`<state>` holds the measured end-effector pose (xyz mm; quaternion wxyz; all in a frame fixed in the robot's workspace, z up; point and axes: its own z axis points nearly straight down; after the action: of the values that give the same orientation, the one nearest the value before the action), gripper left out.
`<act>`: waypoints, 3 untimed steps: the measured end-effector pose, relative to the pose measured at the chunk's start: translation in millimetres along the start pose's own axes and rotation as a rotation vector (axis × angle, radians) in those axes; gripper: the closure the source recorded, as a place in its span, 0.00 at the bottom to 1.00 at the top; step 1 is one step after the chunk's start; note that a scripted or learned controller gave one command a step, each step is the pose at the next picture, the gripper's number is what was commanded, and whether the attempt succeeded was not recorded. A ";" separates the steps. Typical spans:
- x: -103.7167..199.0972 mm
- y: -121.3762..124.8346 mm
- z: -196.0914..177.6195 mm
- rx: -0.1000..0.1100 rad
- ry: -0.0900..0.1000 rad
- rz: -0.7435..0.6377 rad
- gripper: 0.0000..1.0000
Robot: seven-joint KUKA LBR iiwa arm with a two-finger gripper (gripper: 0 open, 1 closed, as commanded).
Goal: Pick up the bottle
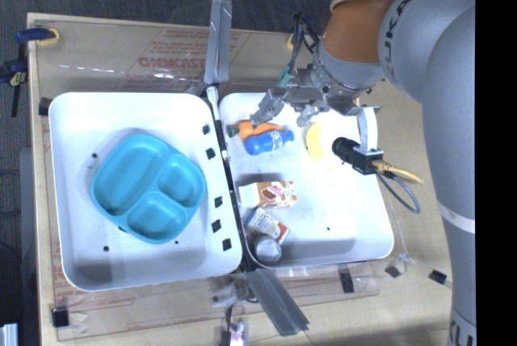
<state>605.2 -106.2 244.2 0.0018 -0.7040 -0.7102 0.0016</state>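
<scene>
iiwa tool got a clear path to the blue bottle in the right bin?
Probably yes. The tool hangs just above the blue bottle, which lies on its side with nothing on top; only an orange item touches its far side.

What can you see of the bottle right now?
The bottle is small, blue and looks like plastic. It lies on its side in the right bin, near the bin's far left corner, its long axis running roughly left to right. An orange thing lies against its far side; I cannot tell whether that is part of it. The hand is just beyond it, and nothing shows the bottle between the fingers.
</scene>
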 end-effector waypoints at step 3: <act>37.2 34.2 52.8 0.000 -0.001 -0.177 0.00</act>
<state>638.8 -68.7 191.3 0.0018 -0.6383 -0.7697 0.0017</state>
